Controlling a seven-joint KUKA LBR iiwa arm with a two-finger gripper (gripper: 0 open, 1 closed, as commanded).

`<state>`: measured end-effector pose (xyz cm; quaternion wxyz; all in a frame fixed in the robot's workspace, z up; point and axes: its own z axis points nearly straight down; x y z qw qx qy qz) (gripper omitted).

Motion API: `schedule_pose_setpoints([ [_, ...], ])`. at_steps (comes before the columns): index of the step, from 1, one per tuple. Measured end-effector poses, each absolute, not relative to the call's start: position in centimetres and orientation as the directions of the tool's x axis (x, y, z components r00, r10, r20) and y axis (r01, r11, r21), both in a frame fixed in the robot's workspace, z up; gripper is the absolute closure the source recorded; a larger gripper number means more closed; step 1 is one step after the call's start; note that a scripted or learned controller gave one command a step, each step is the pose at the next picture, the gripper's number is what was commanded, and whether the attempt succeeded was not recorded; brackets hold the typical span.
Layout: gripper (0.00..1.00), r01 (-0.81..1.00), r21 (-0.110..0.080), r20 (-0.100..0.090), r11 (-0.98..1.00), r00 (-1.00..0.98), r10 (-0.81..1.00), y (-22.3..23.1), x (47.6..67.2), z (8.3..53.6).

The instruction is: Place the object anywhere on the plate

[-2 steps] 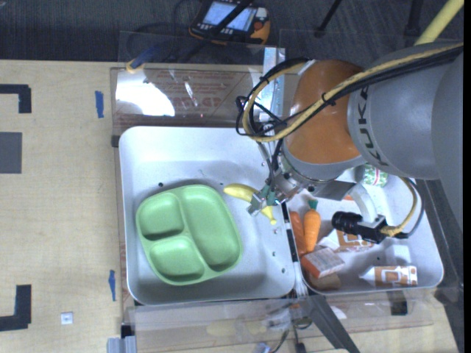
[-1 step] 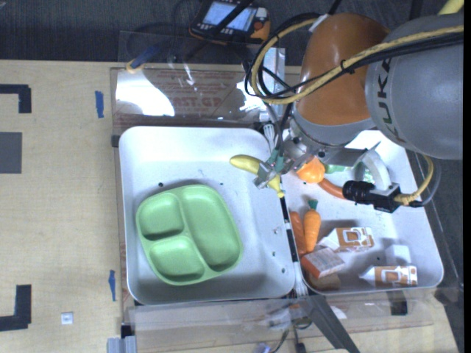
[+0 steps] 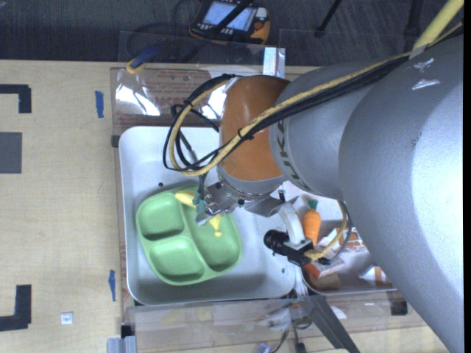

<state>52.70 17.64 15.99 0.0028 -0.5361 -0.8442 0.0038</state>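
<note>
Bench (image 3: 59,219) of pale wood, black tape marks at its left edge, blue tape bits near the bin. White bin (image 3: 140,168) on it holds a green plate (image 3: 173,252) with three compartments. Pincer (image 3: 208,206) hangs over the plate's upper right part, just above a yellow object (image 3: 215,230) lying in the right compartment; another yellow bit sits at the plate's top rim. Whether the pincer is clenched or released cannot be told. Grey arm (image 3: 383,168) with orange band (image 3: 246,134) covers the right bin, where a toy carrot (image 3: 312,225) lies. Farther back, dark carpet floor (image 3: 88,13) with a handheld control pendant (image 3: 229,19).
</note>
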Motion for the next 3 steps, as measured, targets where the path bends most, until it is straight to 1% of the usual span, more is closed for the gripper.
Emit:
schedule_pose_setpoints([
  [1, 0.00, 0.905, -0.009, 0.001, 0.425, -0.425, 0.905, 17.62, 52.71, 15.99],
  [2, 1.00, 0.906, -0.013, 0.000, 0.423, -0.423, 0.906, 17.62, 52.71, 16.67],
  [3, 0.00, 0.906, -0.014, 0.000, 0.423, -0.423, 0.906, 17.61, 52.71, 16.67],
])
